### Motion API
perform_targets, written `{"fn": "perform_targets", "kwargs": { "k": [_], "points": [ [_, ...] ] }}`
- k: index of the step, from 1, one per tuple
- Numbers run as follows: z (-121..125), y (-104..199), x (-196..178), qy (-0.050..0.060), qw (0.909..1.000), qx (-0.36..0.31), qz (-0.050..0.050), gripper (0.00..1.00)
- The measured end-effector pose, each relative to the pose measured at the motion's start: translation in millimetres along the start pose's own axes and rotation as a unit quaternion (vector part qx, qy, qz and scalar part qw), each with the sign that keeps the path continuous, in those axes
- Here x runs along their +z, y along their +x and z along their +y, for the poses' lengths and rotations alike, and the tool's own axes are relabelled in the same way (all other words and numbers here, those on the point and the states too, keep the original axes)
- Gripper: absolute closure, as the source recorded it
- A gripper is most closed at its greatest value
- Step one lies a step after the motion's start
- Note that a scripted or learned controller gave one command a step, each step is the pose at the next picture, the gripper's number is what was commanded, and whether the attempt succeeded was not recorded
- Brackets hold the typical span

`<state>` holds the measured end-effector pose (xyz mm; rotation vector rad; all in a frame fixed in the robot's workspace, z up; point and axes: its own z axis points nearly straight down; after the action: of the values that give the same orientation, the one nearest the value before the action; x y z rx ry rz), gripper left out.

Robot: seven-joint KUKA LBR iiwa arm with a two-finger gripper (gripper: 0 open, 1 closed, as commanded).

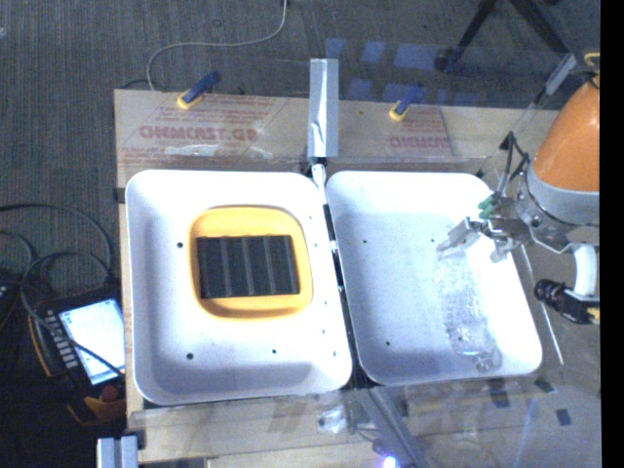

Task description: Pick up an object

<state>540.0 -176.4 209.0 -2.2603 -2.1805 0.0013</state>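
Observation:
A clear plastic bottle [464, 308] lies lengthwise near the right wall of the right bin [390, 261]. Its far end reaches up under my gripper [480, 236]. The gripper hangs low over that end of the bottle, coming in from the right below the orange wrist band [573, 144]. Whether it touches the bottle I cannot tell. In the left bin [156, 339] rests a yellow-orange tray-like object with a black ribbed insert [249, 264], lying flat in the middle.
A metal bar [323, 115] stands at the back between the two bins. Blue-and-yellow clamps [198, 89] [406, 102] hold the board behind them. A small device with a screen [86, 331] and cables lie on the floor to the left.

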Motion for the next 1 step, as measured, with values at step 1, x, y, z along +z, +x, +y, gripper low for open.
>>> {"fn": "perform_targets", "kwargs": {
  "k": [1],
  "points": [
    [6.3,-15.9,-40.4,-0.001,1.0,0.005,0.0,0.0]
  ]
}}
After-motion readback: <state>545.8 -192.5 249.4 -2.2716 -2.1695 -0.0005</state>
